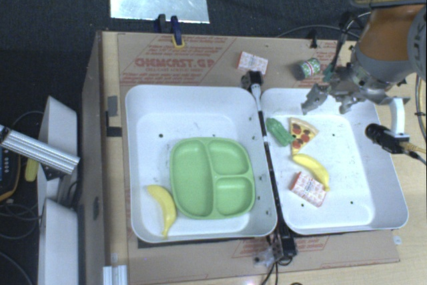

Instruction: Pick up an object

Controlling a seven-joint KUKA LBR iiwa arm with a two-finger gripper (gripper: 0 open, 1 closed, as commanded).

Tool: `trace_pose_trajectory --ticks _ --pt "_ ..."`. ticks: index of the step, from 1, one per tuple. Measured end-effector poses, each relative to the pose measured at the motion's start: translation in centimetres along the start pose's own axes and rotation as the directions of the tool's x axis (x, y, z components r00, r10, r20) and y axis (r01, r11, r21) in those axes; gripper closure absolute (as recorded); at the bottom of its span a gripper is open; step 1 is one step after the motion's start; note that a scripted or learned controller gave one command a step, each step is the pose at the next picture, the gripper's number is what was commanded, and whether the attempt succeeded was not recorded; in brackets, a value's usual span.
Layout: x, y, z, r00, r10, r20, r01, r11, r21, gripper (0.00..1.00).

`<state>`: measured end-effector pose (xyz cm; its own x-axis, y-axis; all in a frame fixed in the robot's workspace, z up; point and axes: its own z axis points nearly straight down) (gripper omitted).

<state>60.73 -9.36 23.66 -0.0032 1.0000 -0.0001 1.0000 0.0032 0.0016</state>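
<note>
Two bananas (162, 209) (312, 167), one green plate (212, 177)

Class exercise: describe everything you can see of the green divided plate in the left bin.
The green divided plate is a pale green, plastic-looking, rounded-square dish with three compartments, all of them bare. It lies flat and upright in the left bin, toward its right front. A yellow banana lies against its front left edge.

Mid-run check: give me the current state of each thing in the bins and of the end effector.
end effector: open, above the right bin's far edge, holding nothing
pizza slice: flat in right bin
green piece: lying beside the pizza slice
right banana: lying loose
red-and-white packet: flat
green plate: upright in left bin
left banana: beside plate
</note>
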Motion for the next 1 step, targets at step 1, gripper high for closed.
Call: trace_pose_trajectory --ticks 1 --pt "-2.44 -0.37 14.26 1.0 0.003 0.002 -0.003 1.0 -0.005 0.0"
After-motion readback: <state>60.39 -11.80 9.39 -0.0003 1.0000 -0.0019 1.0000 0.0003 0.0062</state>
